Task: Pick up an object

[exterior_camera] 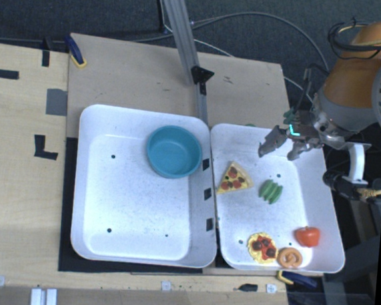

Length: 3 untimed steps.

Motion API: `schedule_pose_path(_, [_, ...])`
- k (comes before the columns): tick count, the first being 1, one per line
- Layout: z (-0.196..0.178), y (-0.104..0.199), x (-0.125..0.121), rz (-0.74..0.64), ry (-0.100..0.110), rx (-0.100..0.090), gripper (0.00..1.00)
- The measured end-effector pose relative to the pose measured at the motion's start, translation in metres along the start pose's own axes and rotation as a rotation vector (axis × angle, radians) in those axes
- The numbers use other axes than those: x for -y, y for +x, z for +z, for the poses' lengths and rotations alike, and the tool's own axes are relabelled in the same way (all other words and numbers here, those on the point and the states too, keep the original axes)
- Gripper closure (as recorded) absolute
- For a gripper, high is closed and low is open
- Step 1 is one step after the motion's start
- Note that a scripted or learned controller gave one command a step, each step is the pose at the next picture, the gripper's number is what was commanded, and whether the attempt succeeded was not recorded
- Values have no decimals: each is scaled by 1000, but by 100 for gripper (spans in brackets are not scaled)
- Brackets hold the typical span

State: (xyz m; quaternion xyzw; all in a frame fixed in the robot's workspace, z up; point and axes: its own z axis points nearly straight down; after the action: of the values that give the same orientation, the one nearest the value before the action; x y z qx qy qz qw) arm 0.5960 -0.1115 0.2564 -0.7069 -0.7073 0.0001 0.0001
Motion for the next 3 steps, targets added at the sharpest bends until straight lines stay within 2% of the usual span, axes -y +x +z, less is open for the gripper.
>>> schedule_pose_path(1, [0, 0, 0, 0, 0, 0, 0])
schedule_pose_path(3, [105, -18, 2, 1, 4, 0, 0])
